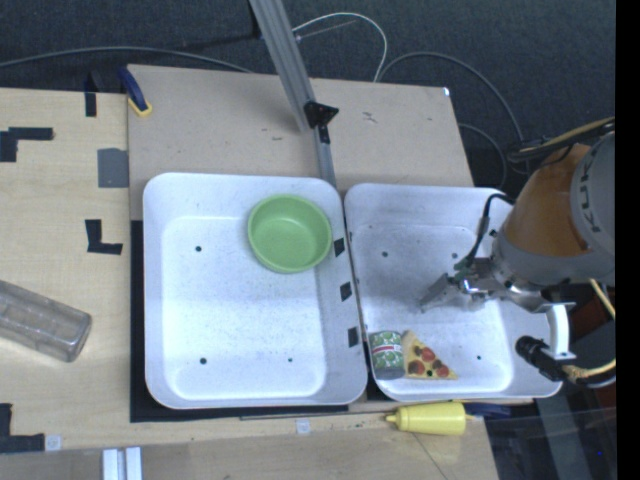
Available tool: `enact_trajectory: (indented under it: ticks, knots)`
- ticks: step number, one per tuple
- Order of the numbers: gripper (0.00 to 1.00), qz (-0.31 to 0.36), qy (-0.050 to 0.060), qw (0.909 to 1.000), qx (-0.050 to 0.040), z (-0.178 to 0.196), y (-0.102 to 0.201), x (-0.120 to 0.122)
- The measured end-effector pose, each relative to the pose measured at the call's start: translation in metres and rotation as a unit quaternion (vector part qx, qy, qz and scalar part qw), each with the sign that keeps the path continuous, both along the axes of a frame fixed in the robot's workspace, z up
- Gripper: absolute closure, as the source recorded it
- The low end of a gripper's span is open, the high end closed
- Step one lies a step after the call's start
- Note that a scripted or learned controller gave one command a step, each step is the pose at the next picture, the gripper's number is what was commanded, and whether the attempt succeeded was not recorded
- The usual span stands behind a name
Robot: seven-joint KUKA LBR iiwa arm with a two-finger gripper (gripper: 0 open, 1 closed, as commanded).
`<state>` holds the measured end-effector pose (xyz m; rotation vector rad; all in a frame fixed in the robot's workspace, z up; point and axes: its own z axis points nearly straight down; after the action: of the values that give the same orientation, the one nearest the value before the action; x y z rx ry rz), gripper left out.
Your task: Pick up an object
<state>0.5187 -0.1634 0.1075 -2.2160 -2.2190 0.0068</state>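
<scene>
The arm's tool, fingers spread and holding nothing, hovered in the right bin, the pizza slice toy lying toward its 6 o'clock.

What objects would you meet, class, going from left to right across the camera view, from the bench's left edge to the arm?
Clear plastic cylinder → round green bowl in the left white bin → small green packet → toy pizza slice in the right white bin → two-finger gripper on the grey arm.
</scene>
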Motion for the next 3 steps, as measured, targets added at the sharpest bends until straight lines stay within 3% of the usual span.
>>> enact_trajectory:
  ticks: [1,3]
  knots:
    - [1.0,0.001,-0.002,1.0,0.0001,0.013,0.001,0.001]
    - [1.0,0.0,-0.005,1.0,-0.001,0.111,0.011,0.007]
